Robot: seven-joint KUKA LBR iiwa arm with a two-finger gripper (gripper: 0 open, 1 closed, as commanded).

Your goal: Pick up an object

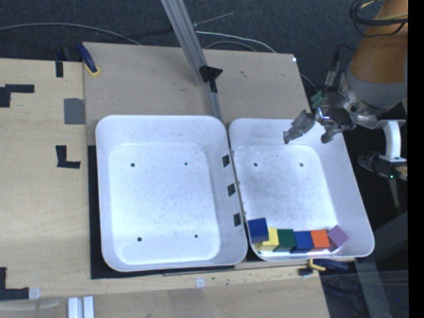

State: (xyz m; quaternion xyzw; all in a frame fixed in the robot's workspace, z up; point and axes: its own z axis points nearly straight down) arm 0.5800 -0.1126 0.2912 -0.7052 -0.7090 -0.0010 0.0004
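Several small blocks lie in a row along the near edge of the right bin (pixel 331 177): a blue block (pixel 258 229) on a yellow one (pixel 267 243), then a green block (pixel 285 238), another blue block (pixel 303 240), an orange block (pixel 320 239) and a purple block (pixel 337 235). My gripper (pixel 311 130) hangs over the far right corner of that bin, well away from the blocks. Its two fingers are spread apart with nothing between them.
The left bin (pixel 159 191) sits beside the right one. A slanted metal pole (pixel 189 42) rises behind the bins. Cables run across the back of the bench. A yellow-and-blue tool (pixel 89 59) lies at the far left.
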